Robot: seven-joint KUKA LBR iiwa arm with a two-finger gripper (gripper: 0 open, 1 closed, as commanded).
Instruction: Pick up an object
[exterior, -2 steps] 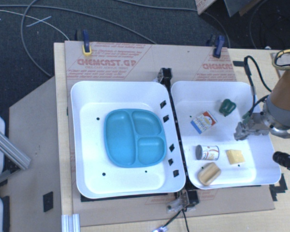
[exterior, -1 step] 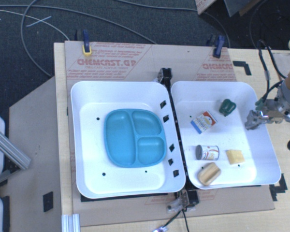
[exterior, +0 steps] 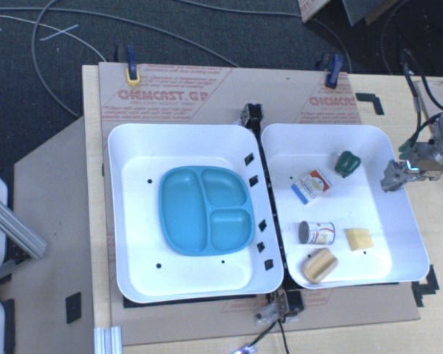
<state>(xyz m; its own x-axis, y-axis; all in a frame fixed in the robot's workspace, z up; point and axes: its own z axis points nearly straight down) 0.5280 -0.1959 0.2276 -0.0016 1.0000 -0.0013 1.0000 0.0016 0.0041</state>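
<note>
Two white bins sit side by side on a surface. The right bin (exterior: 399, 220) holds a green object (exterior: 347, 164) at one o'clock, a small packet (exterior: 311, 185), a can (exterior: 317, 233), a yellow block (exterior: 359, 239) and a tan piece (exterior: 319, 265). The pincer (exterior: 396, 177) hovers at the bin's three o'clock edge; its state cannot be told. The left bin (exterior: 133, 198) holds a blue tray (exterior: 205, 209).

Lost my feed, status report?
Gripper at right bin's right rim, holding nothing visible. Green object nearest, untouched. Nothing in the way.

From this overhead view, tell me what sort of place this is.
Probably a robotics lab's pick-and-place test bench: two shallow white plastic bins clamped side by side on a board, loose grey cables across the dark carpet, and a grey robot gripper reaching in.
</note>
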